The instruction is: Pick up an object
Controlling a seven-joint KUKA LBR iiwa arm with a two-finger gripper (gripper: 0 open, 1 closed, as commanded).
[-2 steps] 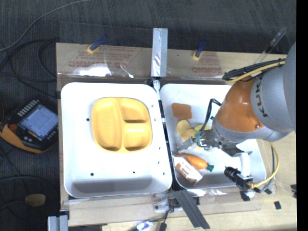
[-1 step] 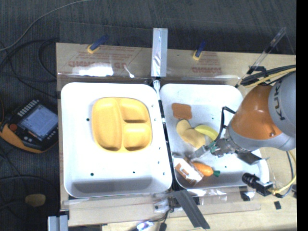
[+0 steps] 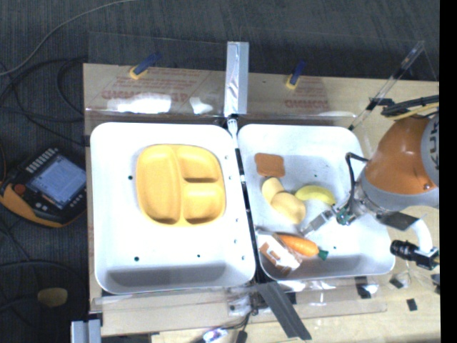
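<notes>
Fingers [image 3: 314,224] of my grey two-finger gripper [image 3: 319,221] reach leftward into the right-hand shallow white bin [image 3: 371,252], slightly parted, nothing visibly between them. Just up-left of the tips lies the pale yellow potato-shaped toy [image 3: 288,206], its long axis slanting from upper left to lower right, apparently just clear of them. Nearby: a yellow banana-like piece [image 3: 315,193] above, an orange carrot toy [image 3: 298,245] below. I judge the potato-shaped toy the nearest target.
</notes>
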